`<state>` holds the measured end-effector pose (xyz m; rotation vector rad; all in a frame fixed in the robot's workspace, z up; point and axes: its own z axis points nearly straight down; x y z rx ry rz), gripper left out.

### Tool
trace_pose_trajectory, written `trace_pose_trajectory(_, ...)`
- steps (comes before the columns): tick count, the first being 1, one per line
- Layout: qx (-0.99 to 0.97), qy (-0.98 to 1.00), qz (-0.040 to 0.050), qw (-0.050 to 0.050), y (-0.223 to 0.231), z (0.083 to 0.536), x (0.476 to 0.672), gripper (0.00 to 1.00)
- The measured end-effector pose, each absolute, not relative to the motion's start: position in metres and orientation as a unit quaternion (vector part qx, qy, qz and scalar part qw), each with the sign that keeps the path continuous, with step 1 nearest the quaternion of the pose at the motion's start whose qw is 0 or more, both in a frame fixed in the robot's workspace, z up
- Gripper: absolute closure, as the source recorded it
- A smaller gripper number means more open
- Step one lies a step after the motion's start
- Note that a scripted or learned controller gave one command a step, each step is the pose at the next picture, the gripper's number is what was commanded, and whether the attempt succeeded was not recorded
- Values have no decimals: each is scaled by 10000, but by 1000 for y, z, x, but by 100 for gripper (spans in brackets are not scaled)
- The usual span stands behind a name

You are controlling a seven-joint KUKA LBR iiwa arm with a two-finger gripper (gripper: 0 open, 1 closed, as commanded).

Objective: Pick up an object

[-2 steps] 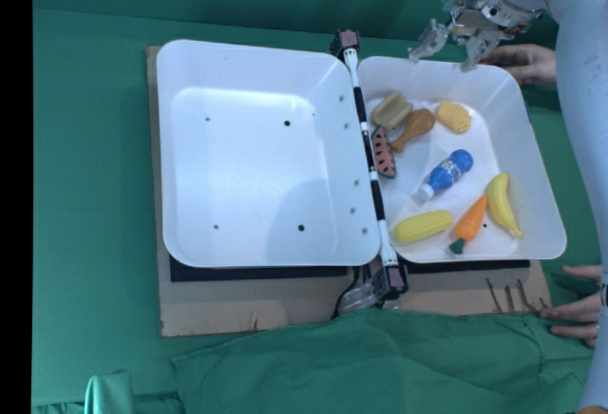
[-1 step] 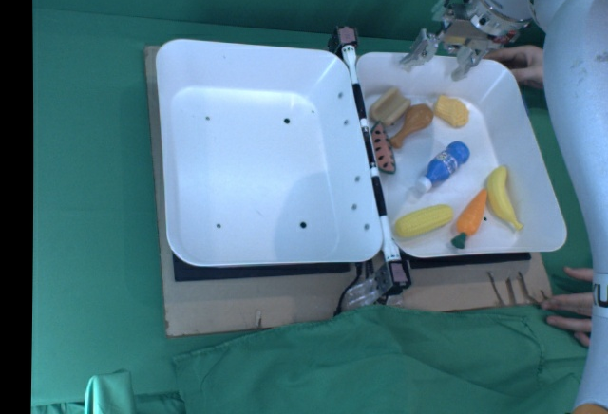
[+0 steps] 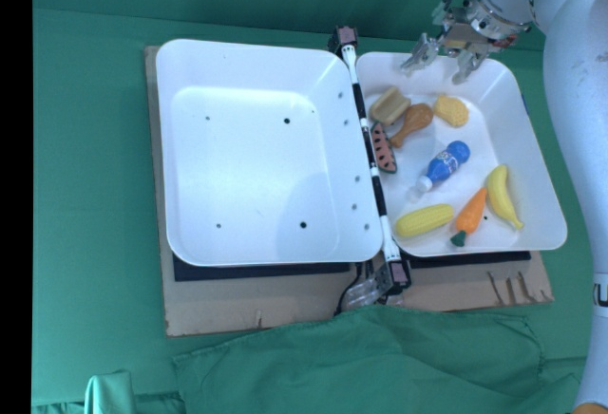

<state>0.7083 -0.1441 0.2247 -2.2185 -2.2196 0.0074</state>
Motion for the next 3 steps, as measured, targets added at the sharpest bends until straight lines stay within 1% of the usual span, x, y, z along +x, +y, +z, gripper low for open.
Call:
trace_pose_trajectory(1,-7051,-7090,15,122,-136,231,708,100)
trace_pose_trajectory(2,-7077,-7064,-27,-48,-142,281,712,100)
trace_pose_trajectory(3,-7078,-7064,-33,-56,-142,348,708,100)
